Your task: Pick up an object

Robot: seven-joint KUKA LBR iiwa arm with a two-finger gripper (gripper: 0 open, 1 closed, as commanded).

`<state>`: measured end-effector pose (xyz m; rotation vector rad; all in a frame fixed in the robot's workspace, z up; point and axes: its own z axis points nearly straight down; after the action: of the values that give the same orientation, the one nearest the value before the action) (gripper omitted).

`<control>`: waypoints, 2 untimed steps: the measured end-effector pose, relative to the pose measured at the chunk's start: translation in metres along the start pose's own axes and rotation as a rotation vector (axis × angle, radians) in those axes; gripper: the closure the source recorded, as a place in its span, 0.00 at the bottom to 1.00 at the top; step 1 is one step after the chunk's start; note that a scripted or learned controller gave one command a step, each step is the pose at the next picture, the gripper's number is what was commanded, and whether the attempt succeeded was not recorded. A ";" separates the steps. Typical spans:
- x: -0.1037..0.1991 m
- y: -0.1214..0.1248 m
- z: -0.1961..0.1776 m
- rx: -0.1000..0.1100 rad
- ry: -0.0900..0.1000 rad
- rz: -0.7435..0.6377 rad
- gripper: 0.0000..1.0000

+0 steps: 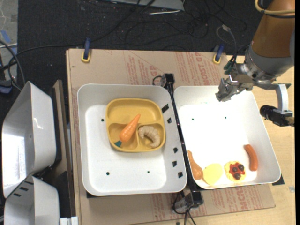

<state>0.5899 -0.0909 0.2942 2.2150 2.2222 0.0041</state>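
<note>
Several small toy foods lie along the near edge of the right white bin [225,125], a shallow, smooth plastic tray with rounded corners. From left to right there is an orange drumstick-shaped piece [194,165] leaning on the bin's left wall, a flat pale yellow disc [212,173], a round yellow pastry with dark red berries [235,169] on top, and a slim orange-red sausage [252,156] lying lengthwise near the right wall. The disc sits just beside the pastry; the sausage is a little apart.

The gripper [226,92] hangs over the far edge of this same bin, well apart from all the toy foods. It is a dark, metallic cluster, and whether its fingers are parted or closed cannot be made out. Nothing is visibly held. Above it rises the grey arm with a glossy orange band [277,6].

The left white bin [93,172] holds a matte yellow divided plate [115,108]. In its compartments lie a tapered orange carrot [130,128] with a green tip, set at a slant, and a curled beige shrimp [150,135].

Both bins rest on a brown cardboard sheet [140,64] held by two yellow clamps [86,56]. Black cables [140,27] trail across the dark floor behind.
</note>
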 end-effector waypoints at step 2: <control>0.107 -0.046 0.020 0.007 0.002 -0.005 1.00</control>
<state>0.5441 0.0157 0.2734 2.2142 2.2324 -0.0018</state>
